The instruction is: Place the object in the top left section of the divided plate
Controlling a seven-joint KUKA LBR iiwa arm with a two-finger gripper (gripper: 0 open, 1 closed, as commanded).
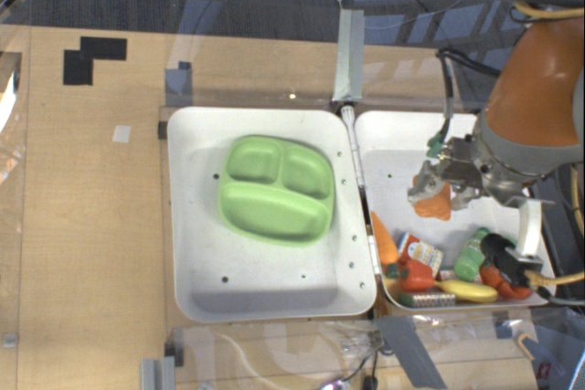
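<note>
A green divided plate (pixel 275 189) lies in the left white bin (pixel 196 269); it has two small sections at the top and one long section below. Its top left section (pixel 255 160) holds nothing. My gripper (pixel 441 189) hangs over the right bin (pixel 393 151), well to the right of the plate. An orange wedge-shaped object (pixel 433 205) sits between its fingers, lifted above the bin floor.
Toy foods crowd the front of the right bin: an orange carrot (pixel 384 238), a red and white item (pixel 421 250), a red pepper (pixel 416 276), a yellow banana (pixel 467 290) and a green piece (pixel 470 261). A raised divider (pixel 358 187) separates the bins.
</note>
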